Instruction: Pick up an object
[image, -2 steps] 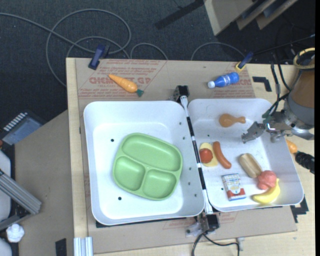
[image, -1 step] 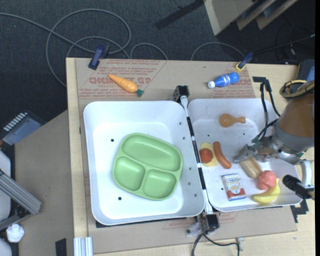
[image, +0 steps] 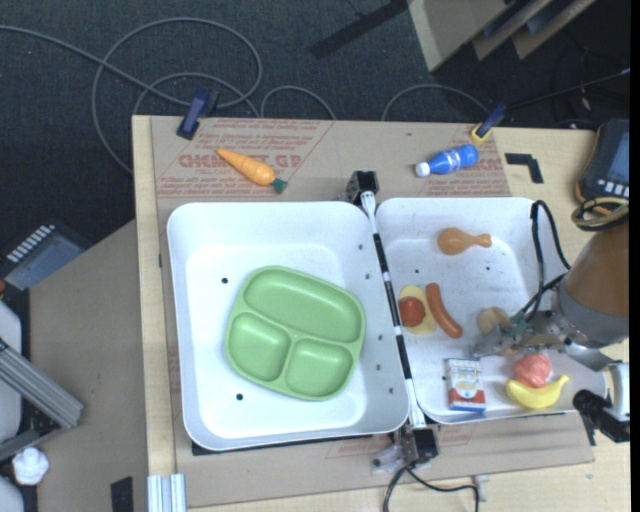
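My gripper (image: 508, 337) reaches in from the right and hangs low over the right bin (image: 505, 215), below the arm's orange band (image: 603, 272). It sits just beside a small tan object (image: 489, 319) and above a pink-red fruit (image: 531, 368) and a yellow banana (image: 538, 393). A small carton (image: 465, 385) lies left of the banana. A red sausage (image: 443, 309) and a red-and-yellow piece (image: 411, 309) lie at the bin's left side. An orange drumstick (image: 462, 240) lies at the far end. Nothing shows as held.
The left bin (image: 200, 240) holds a green divided plate (image: 293, 331). On the bench behind the bins lie a carrot (image: 250, 166) and a blue bottle (image: 447, 161). Clips and a cable run along the wall between the bins (image: 385, 290).
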